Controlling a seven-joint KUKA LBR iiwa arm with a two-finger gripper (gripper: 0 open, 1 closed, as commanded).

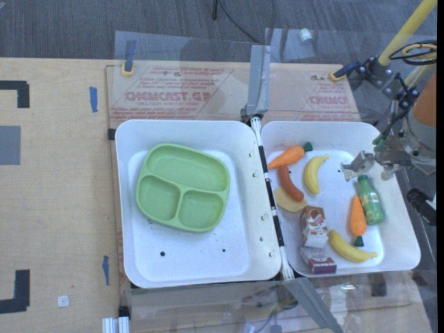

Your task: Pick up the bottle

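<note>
Left bin [132, 186]: we see a green divided plate [183, 186] in its upper middle.
Right bin [402, 252]: we count two carrots, one at upper left [287, 157], one at right [356, 217].
Bananas: one at upper centre [313, 173], one at lower right [352, 248].
Sausage [290, 182]: below the upper-left carrot.
Small carton [315, 238]: lower centre of the right bin.
Bench [48, 207]: we note blue tape [93, 99] at upper left.

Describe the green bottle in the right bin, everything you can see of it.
The bottle is small, translucent green, plastic by its look, with a pale label around its body. It lies on its side on the floor of the right bin, near the bin's right wall, its neck toward the far side. An orange carrot lies alongside it on the left, about touching. The gripper hangs just above the neck end; nothing shows it gripping the bottle.
</note>
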